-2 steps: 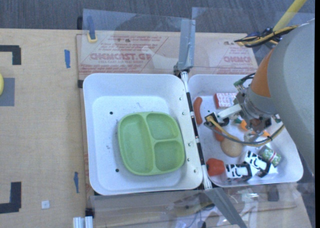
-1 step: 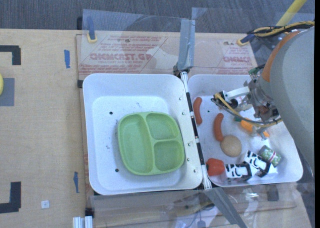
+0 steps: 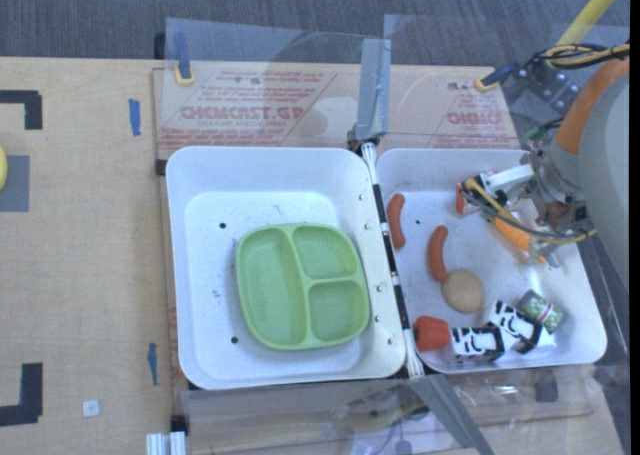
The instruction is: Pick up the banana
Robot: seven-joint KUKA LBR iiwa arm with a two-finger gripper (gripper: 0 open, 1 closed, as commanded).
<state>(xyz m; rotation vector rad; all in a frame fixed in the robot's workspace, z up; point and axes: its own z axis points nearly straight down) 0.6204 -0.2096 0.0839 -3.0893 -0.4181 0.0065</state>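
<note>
Banana: I can't pick one out among the food in the right bin (image 3: 592, 338). My gripper (image 3: 535, 205) hangs over that bin's far right; nothing is lifted yet.

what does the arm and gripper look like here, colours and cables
The arm is a bulky, rounded grey body with an orange band above the wrist. Black and yellow cables loop over its top, and more thin wires, yellow, black and orange, hang around the wrist. The gripper end looks like a cluster of white, black and orange parts; its finer shape is too cluttered to make out.
</note>
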